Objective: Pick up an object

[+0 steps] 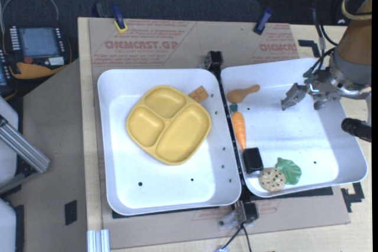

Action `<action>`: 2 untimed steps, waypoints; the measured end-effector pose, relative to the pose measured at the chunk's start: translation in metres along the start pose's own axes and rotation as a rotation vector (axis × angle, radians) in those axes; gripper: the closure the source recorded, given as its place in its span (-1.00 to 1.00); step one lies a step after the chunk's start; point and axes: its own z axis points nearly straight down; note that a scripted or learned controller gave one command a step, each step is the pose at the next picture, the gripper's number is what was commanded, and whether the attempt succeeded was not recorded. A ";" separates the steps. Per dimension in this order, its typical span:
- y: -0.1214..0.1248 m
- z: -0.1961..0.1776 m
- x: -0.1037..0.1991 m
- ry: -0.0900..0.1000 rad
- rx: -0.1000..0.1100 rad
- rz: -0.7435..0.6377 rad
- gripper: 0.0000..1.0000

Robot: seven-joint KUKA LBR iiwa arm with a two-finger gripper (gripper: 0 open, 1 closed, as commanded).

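Over the far right part of the right bin (331,144), the jaws (305,98) of the grey arm (354,50) hang spread apart with nothing between them, the two fingers splayed above bare white floor. The arm comes in from the table's right edge, its orange band just above the wrist.

Along the right bin's left wall lie several things. A tan drumstick-shaped piece (243,93) sits near the far left corner, and just nearer than it an orange carrot (238,129) lies lengthwise beside the wall. Nearer still is a small black block (253,159). At the near edge of that bin a speckled cookie (272,179) touches a green leafy piece (290,169) on its right. All of these are well apart from the jaws.

In the left bin (118,127) a yellow divided plate (169,124) rests toward the far right part, with a small brown block (198,94) at its far right rim, close to the bin's wall.
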 end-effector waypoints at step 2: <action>0.000 0.109 -0.002 -0.004 -0.008 0.001 -1.00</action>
